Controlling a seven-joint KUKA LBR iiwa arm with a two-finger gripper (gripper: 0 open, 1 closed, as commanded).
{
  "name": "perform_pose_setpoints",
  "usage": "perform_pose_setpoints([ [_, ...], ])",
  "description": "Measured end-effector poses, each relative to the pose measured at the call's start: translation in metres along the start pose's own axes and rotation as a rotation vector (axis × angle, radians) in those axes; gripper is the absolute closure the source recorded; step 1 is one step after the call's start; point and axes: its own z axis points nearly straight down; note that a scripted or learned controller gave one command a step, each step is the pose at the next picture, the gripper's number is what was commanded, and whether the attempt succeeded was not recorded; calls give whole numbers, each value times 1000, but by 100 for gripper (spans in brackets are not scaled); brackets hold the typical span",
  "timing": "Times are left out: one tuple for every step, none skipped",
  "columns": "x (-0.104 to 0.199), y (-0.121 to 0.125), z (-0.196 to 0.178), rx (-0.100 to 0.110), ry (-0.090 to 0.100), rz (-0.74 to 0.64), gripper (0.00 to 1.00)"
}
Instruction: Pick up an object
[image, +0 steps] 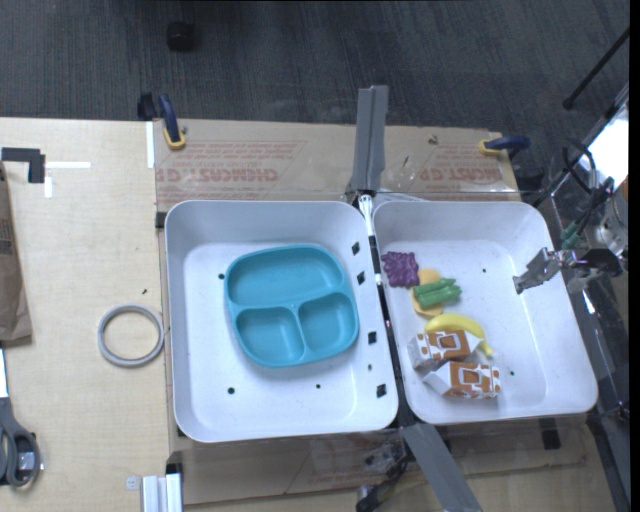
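Observation:
The right bin (520, 395) holds a cluster of small items along its left side. From back to front they are a purple grape bunch (400, 267), a small orange piece (429, 277), a green vegetable (437, 293), a yellow banana (456, 325) and two orange-and-white cartons (445, 347) (470, 380). My gripper (535, 272) hangs at the right edge of this bin, well to the right of the items and touching none of them. Nothing shows in its grasp.
The left bin (200, 390) holds a blue divided plate (292, 305). On the bench to the left lie a grey ring (131, 334) and scissors (18, 450). A grey divider post (370, 140) stands between the bins at the back.

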Motion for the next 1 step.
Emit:
perform_pose_setpoints([
  [57,24,113,1,0,-54,0],
])
